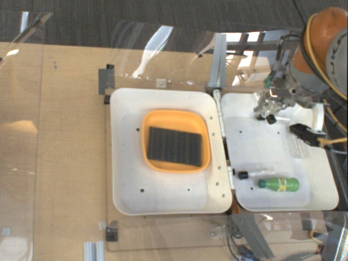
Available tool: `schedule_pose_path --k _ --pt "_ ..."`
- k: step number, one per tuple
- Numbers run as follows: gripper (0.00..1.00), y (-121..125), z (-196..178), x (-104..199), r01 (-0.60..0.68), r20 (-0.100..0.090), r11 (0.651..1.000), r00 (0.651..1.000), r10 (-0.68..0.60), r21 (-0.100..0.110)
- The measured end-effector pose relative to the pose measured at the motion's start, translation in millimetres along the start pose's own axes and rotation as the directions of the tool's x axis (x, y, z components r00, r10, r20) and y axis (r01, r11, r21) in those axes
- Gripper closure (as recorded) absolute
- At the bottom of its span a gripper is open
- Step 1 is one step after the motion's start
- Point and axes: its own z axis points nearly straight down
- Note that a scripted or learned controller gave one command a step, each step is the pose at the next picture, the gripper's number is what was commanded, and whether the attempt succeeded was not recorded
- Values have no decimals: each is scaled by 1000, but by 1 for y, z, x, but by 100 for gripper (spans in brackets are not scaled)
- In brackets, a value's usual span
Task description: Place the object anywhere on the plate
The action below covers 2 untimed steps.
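Note:
An orange plate [147, 145] lies in the middle of the left bin [163, 197]. A dark ridged rectangular slab [175, 145] rests flat on the plate and covers most of it. A small green bottle [278, 184] with a yellow label lies on its side near the front of the right bin [261, 145]. My gripper [265, 112] hangs over the back part of the right bin, well behind the bottle and to the right of the plate. I see nothing held in it.
A small black piece [242, 174] sits by the right bin's left wall, just left of the bottle. A black part with a cable [305, 134] juts in at the bin's right side under the arm. A metal post [218, 64] stands behind the gap between the bins.

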Motion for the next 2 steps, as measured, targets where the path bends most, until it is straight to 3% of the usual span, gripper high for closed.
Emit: schedule_pose_path --k 1,2 --pt "100 -52 34 33 128 -3 992 992 -128 7" --pt "100 -48 15 102 319 -2 948 948 -319 -3"
